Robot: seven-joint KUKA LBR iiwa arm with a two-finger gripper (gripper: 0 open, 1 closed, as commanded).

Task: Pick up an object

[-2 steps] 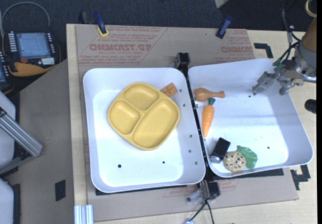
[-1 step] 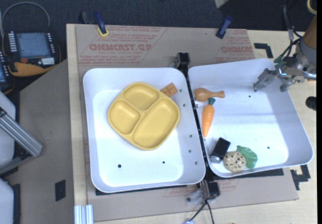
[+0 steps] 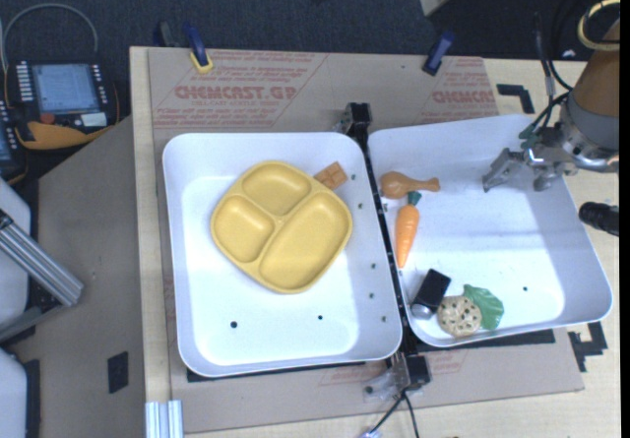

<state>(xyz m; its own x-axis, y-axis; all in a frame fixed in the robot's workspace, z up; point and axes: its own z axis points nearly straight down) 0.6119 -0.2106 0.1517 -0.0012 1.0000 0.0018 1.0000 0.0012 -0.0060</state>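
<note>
A cardboard-covered bench point(image 3: 295, 82) fills the middle of the frame, carrying two shallow white bins side by side. The left bin point(image 3: 197, 328) holds a yellow divided plate point(image 3: 283, 226) with three compartments, lying flat in the bin's upper half. A small tan block point(image 3: 332, 175) sits just beside the plate's upper right rim, near the bin's top right corner.

The right bin point(image 3: 551, 269) sits tilted, its near right corner hanging past the bench edge. The grey arm point(image 3: 598, 106) enters from the upper right of the frame, and its gripper point(image 3: 520, 168) hangs over the bin's upper right part, its two fingers spread apart with nothing between them.

The pickable objects cluster along the right bin's left side, well apart from the gripper. A toy chicken drumstick point(image 3: 407, 184) lies near the upper left, with a toy carrot point(image 3: 407, 229) just below it, pointing downward. At the lower left lie a black block point(image 3: 431, 287), a speckled cookie point(image 3: 458, 315) and a green leafy piece point(image 3: 485, 303), the cookie touching the leaf.

A handheld control pendant point(image 3: 61, 96) with a lit screen rests at the upper left of the frame, off the bench.
</note>
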